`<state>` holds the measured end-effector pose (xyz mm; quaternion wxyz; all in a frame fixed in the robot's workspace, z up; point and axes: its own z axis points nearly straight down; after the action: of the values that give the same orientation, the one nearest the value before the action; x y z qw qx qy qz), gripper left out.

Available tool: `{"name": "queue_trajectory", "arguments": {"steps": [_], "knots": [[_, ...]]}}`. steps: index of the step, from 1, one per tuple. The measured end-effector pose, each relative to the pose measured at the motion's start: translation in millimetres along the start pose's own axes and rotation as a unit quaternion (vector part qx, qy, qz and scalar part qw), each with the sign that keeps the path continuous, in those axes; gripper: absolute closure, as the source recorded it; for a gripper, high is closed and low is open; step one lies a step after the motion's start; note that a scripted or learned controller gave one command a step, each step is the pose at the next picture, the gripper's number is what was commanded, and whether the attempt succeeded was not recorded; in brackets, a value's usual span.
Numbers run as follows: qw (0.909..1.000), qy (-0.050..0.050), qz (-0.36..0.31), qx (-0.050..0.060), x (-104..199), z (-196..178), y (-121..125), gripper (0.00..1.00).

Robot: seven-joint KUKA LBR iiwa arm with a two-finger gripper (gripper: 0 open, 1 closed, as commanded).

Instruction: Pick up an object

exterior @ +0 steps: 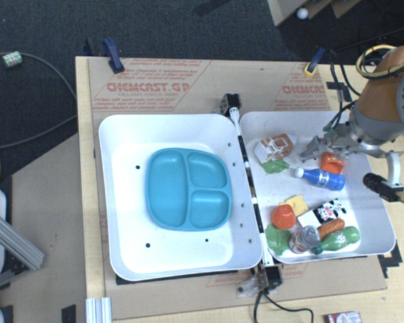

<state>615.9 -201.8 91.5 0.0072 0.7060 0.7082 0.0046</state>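
I'd go for the blue bottle (321, 176), lying on its side in the right bin (379, 221), white cap toward the divider. Looks like light, stiff, slick plastic; I'd grab across the middle of the body so it won't roll. An orange toy (331, 162) touches it from above. The gripper (321, 147) hovers just over those; can't tell its state. A blue tray (187, 188) sits in the left bin (121, 153).
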Motion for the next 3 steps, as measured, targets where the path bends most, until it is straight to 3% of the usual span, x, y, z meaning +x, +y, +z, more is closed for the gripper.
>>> {"name": "queue_trajectory", "arguments": {"steps": [1, 2, 3], "knots": [[1.0000, 0.007, -0.003, 0.000, -14, 0, -2, 0.00], [1.0000, 0.000, 0.001, 0.006, 52, 6, 52, 0.00], [1.0000, 0.002, 0.002, 0.009, 19, 7, -3, 0.00]]}}
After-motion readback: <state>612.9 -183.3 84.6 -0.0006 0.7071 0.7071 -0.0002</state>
